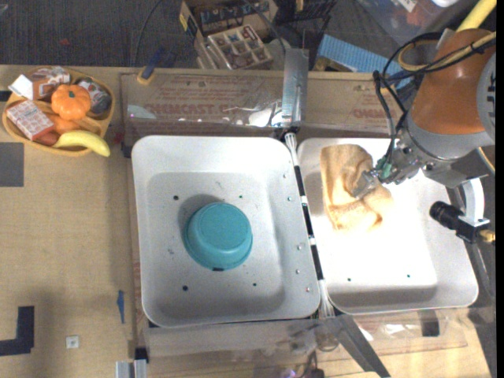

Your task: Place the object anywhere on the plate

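Tan cloth (pixel 340 172) lies crumpled in right bin (pixel 409 278), up at the bin's 11 o'clock part, close to the wall shared with left bin (pixel 157 179). Tool (pixel 368 182) is down on the cloth's 3 o'clock edge, touching or just over the fabric; cannot tell if it's apart or together, tips lost against the folds. Can't confirm a grip. Arm (pixel 453 93) comes in from 2 o'clock, orange band over the right bin's far corner.

Teal plate (pixel 219 235) sits near the middle of the left bin, a bit toward 6 o'clock, nothing on it. It lies at about 8 o'clock from the cloth, well apart. Between them: the two raised bin rims, side by side (pixel 305 211). Rest of both bin floors bare apart from small dark dots.

On the table at 10 o'clock: basket (pixel 24 132) with orange toy pumpkin (pixel 71 101) and banana (pixel 83 141), well clear of the bins. Cardboard box (pixel 197 101) runs along the bins' 12 o'clock side. Clutter of crates (pixel 232 30) beyond it.
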Motion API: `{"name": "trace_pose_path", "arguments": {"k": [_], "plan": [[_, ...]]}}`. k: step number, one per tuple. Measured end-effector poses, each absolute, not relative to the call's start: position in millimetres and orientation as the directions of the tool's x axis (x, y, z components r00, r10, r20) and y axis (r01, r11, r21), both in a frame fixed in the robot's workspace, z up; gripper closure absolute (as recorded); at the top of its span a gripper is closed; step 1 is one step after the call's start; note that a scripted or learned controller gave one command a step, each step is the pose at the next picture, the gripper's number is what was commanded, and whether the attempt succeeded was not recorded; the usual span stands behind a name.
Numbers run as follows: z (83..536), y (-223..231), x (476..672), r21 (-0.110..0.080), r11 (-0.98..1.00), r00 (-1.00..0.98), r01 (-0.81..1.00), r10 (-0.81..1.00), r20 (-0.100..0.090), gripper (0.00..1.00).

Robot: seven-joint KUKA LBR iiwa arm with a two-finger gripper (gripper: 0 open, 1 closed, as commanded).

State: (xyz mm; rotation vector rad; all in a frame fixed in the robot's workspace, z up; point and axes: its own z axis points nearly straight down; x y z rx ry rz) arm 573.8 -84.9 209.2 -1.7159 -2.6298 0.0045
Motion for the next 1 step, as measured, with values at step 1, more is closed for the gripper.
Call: {"name": "trace_pose_path", "arguments": {"k": [1], "plan": [[221.9, -84.4, 575.5, -0.001, 0.405, -0.405, 0.914, 0.914, -0.002, 1.00]]}}
